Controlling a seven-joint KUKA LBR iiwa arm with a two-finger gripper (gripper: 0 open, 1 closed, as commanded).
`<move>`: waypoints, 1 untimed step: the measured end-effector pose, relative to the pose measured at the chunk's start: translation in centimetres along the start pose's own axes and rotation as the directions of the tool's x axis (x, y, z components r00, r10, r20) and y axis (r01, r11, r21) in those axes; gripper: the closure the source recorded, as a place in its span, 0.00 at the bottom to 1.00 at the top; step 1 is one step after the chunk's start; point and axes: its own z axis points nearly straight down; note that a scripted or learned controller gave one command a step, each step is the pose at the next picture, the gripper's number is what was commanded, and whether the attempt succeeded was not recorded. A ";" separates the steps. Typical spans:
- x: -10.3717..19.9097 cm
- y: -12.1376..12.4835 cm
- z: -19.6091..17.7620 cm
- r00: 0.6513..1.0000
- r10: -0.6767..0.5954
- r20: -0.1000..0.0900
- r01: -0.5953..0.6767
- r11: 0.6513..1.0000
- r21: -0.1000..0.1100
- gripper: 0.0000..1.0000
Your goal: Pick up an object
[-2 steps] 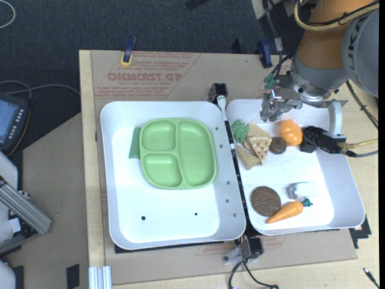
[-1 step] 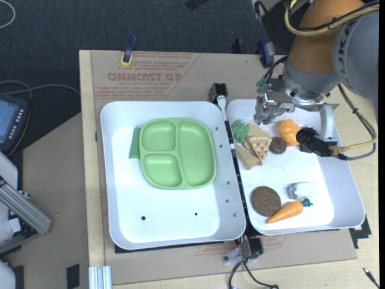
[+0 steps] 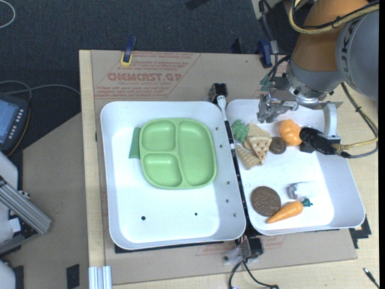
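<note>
My gripper hangs over the back left of the right bin, fingers pointing down, just above a tan sandwich wedge. Nothing shows between the fingers. An orange fruit lies right of the gripper, and a small brown round piece sits beside the wedge. A green leafy piece lies left of the wedge. Toward the front lie a brown cookie, an orange carrot and a small grey and teal item.
The left bin holds a green divided plate. A waffle-patterned strip lies by the divider between the bins. The arm's orange band and grey body loom over the right bin's back right corner.
</note>
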 end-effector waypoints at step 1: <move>0.6 0.4 0.1 1.000 -0.001 0.000 0.001 1.000 -0.001 1.00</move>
